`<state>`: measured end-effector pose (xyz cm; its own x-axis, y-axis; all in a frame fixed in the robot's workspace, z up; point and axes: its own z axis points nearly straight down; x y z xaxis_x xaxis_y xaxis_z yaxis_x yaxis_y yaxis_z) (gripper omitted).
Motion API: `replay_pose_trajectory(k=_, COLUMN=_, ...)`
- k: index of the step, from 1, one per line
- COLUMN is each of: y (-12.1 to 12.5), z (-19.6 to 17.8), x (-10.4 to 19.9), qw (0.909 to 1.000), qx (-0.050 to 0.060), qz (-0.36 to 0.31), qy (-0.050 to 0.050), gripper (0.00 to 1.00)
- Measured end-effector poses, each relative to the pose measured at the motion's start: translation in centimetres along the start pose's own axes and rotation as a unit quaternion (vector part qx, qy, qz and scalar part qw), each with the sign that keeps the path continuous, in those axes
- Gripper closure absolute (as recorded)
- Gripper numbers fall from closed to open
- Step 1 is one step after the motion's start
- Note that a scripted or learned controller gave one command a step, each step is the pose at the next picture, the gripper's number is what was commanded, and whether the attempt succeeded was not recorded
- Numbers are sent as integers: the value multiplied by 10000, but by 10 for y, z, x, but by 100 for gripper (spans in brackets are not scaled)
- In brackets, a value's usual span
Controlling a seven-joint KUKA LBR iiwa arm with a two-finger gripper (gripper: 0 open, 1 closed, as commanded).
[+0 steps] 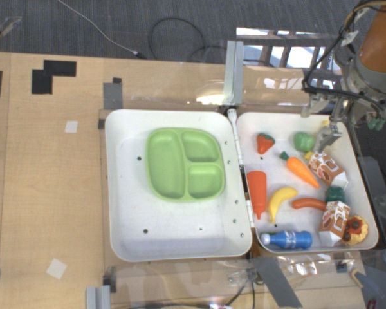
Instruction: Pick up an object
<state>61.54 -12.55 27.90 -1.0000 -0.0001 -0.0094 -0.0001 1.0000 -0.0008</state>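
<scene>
A pale wooden bench is seen from above, bordered at the top by dark grey carpet on which a thin cable loops. Two shallow white bins are set side by side on it. The left bin is occupied by a green divided plate (three compartments), lying slightly toward its upper half. The right bin is filled with toy food: a strawberry near its upper left, a green round vegetable to the right of it, a carrot lying aslant at the centre, a red-orange bottle-like piece along the left wall, a banana just beside it, a red sausage, a blue bottle lying along the lower wall, two patterned cartons, and a pastry with red topping in the lower right corner. The arm enters from the right, and its gripper is positioned above the upper right part of the right bin, just beside the green vegetable and over the upper carton. Nothing is seen between its tips; how far they are parted cannot be told.
</scene>
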Motion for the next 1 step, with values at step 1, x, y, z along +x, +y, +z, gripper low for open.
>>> replay_pose_trajectory(k=1, y=-23, z=171, x=30, qw=9999, qx=-10, qz=-135, qy=51, gripper=0)
